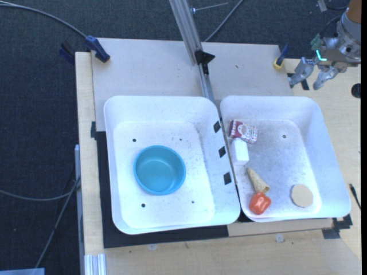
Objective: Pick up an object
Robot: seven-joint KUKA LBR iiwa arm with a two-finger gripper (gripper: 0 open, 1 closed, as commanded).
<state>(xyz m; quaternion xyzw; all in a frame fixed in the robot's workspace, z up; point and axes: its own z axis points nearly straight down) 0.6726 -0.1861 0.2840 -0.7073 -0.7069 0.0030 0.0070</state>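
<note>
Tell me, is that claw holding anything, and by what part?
Nothing. The claw hangs open above the bench, beyond the right bin, with only air between its fingers.

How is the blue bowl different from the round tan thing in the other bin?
The blue bowl is blue, while the tan disc is light brown. The bowl is hollow and open at the top; the disc looks flat and solid. The bowl is much bigger than the disc. The bowl sits in the left bin, the disc in the right bin. Both are round.
</note>
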